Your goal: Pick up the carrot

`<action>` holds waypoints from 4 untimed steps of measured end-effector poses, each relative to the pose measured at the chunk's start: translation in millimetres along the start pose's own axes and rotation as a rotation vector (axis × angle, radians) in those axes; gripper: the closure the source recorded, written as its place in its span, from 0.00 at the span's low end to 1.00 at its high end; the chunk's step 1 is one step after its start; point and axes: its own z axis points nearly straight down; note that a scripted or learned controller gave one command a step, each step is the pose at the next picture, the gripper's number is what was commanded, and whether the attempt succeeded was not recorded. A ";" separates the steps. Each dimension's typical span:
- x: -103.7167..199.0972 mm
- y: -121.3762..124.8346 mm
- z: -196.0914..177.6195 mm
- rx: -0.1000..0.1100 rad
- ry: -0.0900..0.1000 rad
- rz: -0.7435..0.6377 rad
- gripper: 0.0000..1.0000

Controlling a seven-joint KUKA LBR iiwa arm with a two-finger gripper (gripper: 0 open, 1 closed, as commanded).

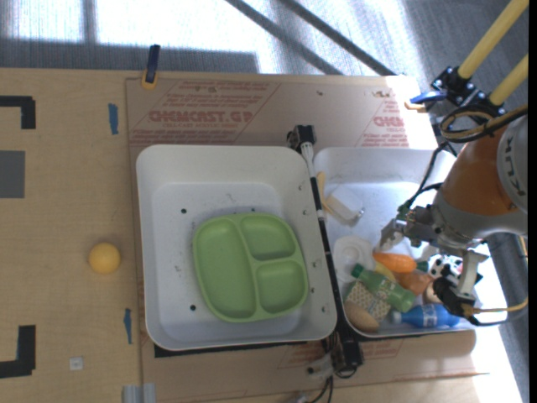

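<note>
Orange and smooth, the carrot (394,262) is a short, stubby piece lying roughly level in the right bin (369,201), near that bin's middle and toward its right half, with a paler yellowish patch along its lower edge. The gripper (393,235) hangs directly over its left end, so close that the two seem to touch, though whether the carrot sits between the fingers is not clear, and whether the fingers are spread or closed cannot be told from this angle. Just below the carrot lies a green bottle (382,279) on a slant, and beneath that a speckled tan packet (367,295) and a brown bread-like roll (363,316). A blue bottle (426,316) lies along the bin's lower right wall, and a small black-and-white item (440,267) sits just right of the carrot. A round white lid-like disc (348,250) rests left of the carrot, with a pale beige block (338,206) farther up. The left bin (159,225) holds a green divided plate (250,265). Well apart, on the cardboard bench top (67,191), sits a yellow ball (105,258).
</note>
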 end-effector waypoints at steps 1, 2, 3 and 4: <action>14.1 -47.3 -1.2 -0.005 -0.001 -0.046 0.00; 9.6 -44.5 -0.8 -0.006 0.004 -0.113 0.00; -10.9 -37.6 -0.4 -0.008 0.003 0.048 0.00; -21.7 -35.2 -0.9 -0.007 -0.001 -0.315 0.00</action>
